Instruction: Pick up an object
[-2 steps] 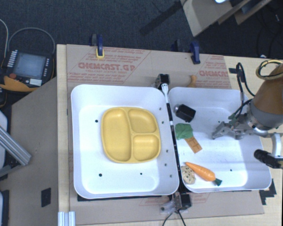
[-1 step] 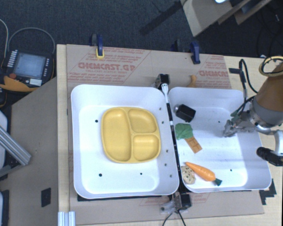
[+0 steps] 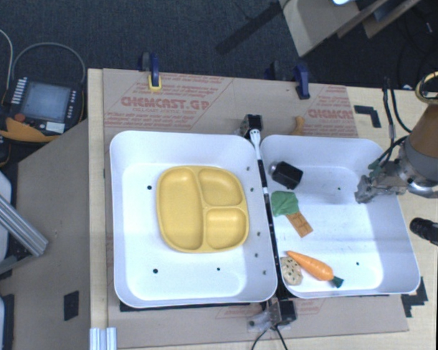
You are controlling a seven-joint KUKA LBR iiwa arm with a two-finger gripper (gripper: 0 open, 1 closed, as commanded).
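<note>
**Inspector:** Jaws cannot be judged; your gripper (image 3: 368, 190) hangs over the right bin's (image 3: 387, 281) right wall, and nothing shows in it.

**Operator:** Where are the objects?

**Inspector:** Carrot (image 3: 310, 266) at the near edge, touching a speckled piece (image 3: 290, 270). Green piece (image 3: 284, 203) and brown strip (image 3: 300, 224) lie mid-left, black block (image 3: 286, 174) far-left. Yellow tray (image 3: 202, 208) sits in the left bin (image 3: 129, 275).

**Operator:** Risks?

**Inspector:** You are well apart from everything. Descend here and you would likely close on bare floor or strike the wall.

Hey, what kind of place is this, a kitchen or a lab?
Most likely a robotics lab: two white bins fixed on a clamped board, a robot arm reaching in, and a control pendant beside the bench.
</note>
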